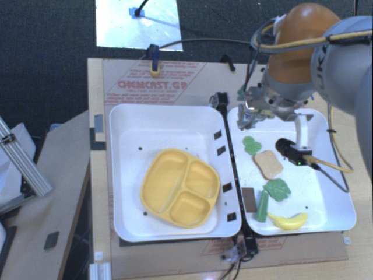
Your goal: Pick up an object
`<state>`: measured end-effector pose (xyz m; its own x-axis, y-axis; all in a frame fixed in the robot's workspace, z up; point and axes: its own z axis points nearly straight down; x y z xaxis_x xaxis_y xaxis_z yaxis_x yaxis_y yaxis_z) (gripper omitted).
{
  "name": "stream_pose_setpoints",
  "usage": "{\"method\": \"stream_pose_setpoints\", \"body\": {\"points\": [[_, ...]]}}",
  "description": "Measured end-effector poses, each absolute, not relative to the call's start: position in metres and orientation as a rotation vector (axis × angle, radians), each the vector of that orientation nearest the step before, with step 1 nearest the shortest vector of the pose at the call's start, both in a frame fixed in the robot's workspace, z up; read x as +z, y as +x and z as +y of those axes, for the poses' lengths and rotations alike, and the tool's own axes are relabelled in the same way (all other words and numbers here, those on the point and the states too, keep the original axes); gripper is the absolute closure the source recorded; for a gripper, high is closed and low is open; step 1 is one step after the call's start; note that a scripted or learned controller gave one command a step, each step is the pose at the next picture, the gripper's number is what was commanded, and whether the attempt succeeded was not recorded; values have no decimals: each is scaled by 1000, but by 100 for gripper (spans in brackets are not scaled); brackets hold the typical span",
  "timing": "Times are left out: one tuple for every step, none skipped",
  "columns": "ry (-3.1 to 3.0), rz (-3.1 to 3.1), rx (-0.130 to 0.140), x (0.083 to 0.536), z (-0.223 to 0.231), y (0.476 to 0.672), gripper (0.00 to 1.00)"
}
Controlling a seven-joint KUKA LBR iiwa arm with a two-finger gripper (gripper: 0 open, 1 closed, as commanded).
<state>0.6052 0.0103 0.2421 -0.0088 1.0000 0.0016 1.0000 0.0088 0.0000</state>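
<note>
The gripper (249, 120) hangs low over the right bin (332, 212); whether it is parted or closed cannot be told. Just below it lies a green piece (252, 145), perhaps a leaf, with a bread slice (268, 164) beyond.

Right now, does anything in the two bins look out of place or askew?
Nothing looks spilled or damaged. The yellow tray lies slightly turned in the left bin. The toy foods, such as the banana and bread slice, lie loosely scattered in the right bin.

A grey arm (347, 63) is showing at the upper right, wearing a bulbous orange band (300, 42). Yellow and black cables (291, 39) are looping over it. A metallic gripper (252, 116) is hanging beneath.
</note>
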Motion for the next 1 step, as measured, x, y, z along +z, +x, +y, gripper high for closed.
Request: {"method": "stream_pose_setpoints", "body": {"points": [[-2208, -2232, -2, 239, 68, 591, 100]]}}
